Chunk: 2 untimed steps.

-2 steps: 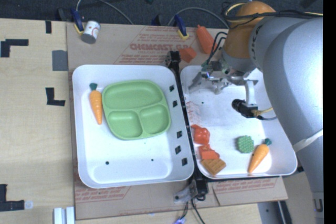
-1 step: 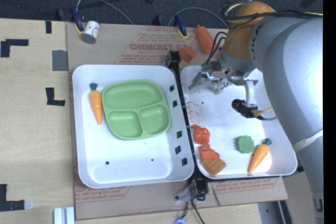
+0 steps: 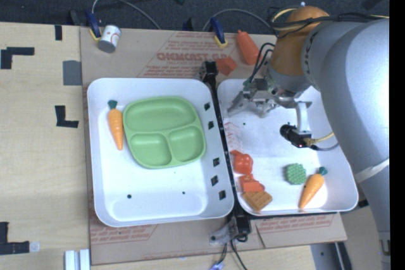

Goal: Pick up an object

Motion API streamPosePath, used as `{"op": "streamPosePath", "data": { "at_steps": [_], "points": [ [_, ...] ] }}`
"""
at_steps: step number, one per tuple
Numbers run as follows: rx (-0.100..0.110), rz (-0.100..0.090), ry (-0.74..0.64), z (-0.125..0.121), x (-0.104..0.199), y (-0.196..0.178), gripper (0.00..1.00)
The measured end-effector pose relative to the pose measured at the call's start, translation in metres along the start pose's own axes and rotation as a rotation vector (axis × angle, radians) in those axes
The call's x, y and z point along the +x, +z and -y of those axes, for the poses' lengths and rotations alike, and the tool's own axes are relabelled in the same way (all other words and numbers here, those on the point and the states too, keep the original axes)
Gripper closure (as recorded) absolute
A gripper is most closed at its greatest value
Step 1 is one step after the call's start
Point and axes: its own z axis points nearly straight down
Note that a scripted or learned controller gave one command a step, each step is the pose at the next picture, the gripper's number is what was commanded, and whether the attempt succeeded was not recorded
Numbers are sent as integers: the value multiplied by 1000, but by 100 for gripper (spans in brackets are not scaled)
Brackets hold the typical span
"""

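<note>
My gripper (image 3: 250,107) hangs over the back left part of the right bin (image 3: 335,164), its two silver fingers spread open above bare white floor with nothing between them. Toys lie toward that bin's front: a red piece (image 3: 243,163), an orange-red piece (image 3: 252,185), a tan waffle-like piece (image 3: 258,200), a green knobbly piece (image 3: 294,173) and an orange carrot (image 3: 311,190). The nearest of them, the red piece, is well in front of the gripper. The left bin (image 3: 101,186) holds a green divided plate (image 3: 166,131) and a second carrot (image 3: 115,125) beside it.
The grey arm (image 3: 354,92) covers the right bin's right side, with a black fitting (image 3: 295,133) below it. Behind the bins on the cardboard lie an orange toy (image 3: 247,47), a small red piece (image 3: 225,64), a white can (image 3: 109,38) and cables.
</note>
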Motion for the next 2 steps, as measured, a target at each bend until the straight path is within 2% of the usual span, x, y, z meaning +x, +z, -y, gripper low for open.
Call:
{"op": "streamPosePath", "data": {
  "at_steps": [1,2],
  "points": [
    [-1,0,0,8,0,0,0],
    [0,-2,-1,-13,3,0,0]
  ]
}}
